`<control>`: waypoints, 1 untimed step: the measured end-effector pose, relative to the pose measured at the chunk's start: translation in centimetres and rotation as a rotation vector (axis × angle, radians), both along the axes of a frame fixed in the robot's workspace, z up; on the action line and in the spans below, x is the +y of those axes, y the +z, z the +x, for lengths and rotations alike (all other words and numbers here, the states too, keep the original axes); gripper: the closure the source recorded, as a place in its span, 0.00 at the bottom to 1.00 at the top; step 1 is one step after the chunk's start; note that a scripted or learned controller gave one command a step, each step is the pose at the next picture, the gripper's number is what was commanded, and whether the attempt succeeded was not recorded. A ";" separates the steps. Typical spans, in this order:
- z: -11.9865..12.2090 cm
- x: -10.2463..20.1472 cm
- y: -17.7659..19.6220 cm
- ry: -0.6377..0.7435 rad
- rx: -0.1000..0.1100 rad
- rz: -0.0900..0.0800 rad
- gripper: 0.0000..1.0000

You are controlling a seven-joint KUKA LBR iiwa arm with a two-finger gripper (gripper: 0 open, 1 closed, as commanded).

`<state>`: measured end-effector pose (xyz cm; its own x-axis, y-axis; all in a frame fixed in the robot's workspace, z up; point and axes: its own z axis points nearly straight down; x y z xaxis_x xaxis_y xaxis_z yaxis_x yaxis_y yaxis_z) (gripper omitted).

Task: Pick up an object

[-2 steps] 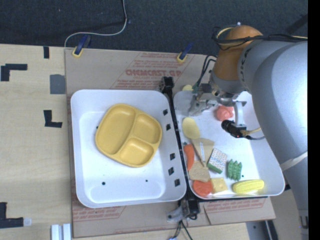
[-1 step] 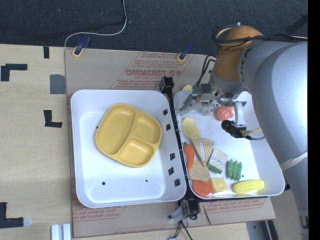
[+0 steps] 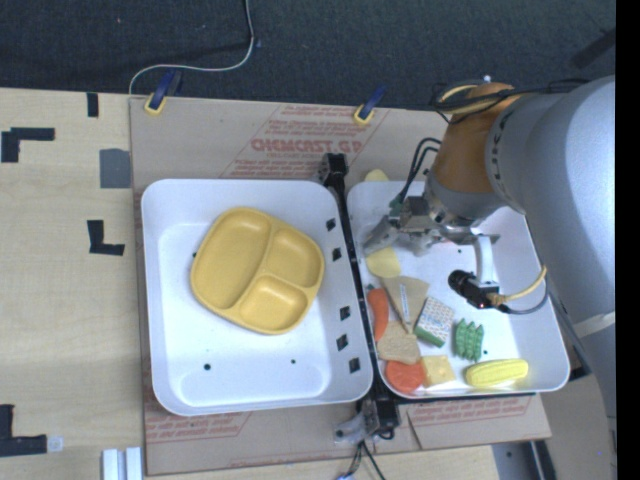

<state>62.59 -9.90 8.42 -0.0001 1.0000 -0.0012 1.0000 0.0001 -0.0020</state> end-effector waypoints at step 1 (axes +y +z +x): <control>4.4 0.0 2.7 0.002 -0.006 0.001 0.00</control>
